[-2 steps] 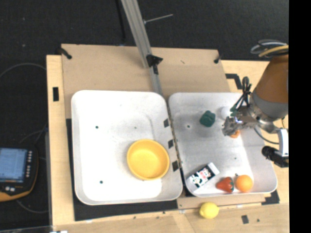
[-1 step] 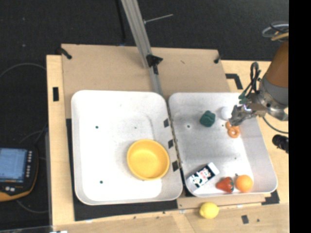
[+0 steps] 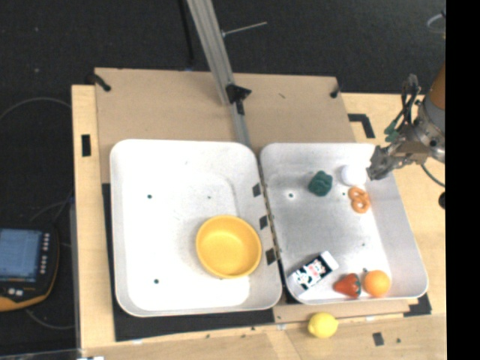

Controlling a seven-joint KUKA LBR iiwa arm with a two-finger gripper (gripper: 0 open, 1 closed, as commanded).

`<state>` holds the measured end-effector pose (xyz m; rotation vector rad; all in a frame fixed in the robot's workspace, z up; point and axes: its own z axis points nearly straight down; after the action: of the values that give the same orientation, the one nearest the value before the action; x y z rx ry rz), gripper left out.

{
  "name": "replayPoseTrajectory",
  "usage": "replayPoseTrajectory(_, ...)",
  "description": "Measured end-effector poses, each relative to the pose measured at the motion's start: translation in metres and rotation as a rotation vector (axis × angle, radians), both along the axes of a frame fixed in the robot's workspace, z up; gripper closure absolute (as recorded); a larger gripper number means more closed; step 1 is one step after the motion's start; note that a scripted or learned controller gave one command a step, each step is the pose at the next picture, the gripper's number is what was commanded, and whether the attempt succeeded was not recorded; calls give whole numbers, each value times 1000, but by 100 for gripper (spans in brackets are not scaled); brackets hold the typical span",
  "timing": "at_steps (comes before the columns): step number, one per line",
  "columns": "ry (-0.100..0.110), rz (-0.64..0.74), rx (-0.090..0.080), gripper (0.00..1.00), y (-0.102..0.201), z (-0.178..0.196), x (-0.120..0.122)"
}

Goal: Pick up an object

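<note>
The gripper (image 3: 377,165) hangs over the right bin's (image 3: 390,223) far right edge; can't tell how its jaws are set. Right beside them sits a white ball (image 3: 351,175), then a green block (image 3: 321,184). Just below the jaws lies an orange pretzel (image 3: 360,199), its long axis running toward the near edge.

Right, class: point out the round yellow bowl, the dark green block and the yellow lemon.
Round yellow bowl (image 3: 228,246), camera view, inner floor.
Dark green block (image 3: 321,184), camera view, top face.
Yellow lemon (image 3: 322,325), camera view, middle of peel.
</note>
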<state>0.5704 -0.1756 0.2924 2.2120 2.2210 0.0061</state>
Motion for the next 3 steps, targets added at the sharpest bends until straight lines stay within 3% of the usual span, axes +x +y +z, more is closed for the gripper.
replayPoseTrajectory(3, 7, 1, 2, 100, 135, -26, -3)
